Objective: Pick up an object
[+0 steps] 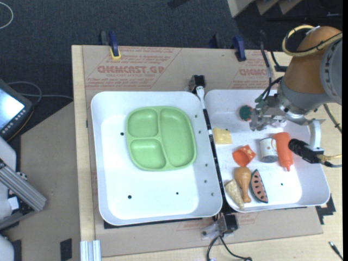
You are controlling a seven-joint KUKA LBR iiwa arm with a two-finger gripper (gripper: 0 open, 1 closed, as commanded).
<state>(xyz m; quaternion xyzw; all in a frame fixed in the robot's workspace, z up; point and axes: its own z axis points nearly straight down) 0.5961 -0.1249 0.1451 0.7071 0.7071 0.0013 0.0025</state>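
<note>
Now poised low in right bin [310, 192]: end effector [265, 121], grip state unclear, just beside green ball [246, 112], above silver can [267, 149].

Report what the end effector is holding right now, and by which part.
Cannot be told: the end effector hangs low in the right bin near a small green object, with nothing visibly between its fingers.

A flat bench topped with pale brown cardboard printed in red lettering [87, 145] carried two shallow white plastic bins side by side, touching along their inner walls. The left bin [109, 200] sat toward nine o'clock, the right bin [310, 194] toward three o'clock. At twelve o'clock, blue clamps [113, 41] gripped the board's far edge.
</note>
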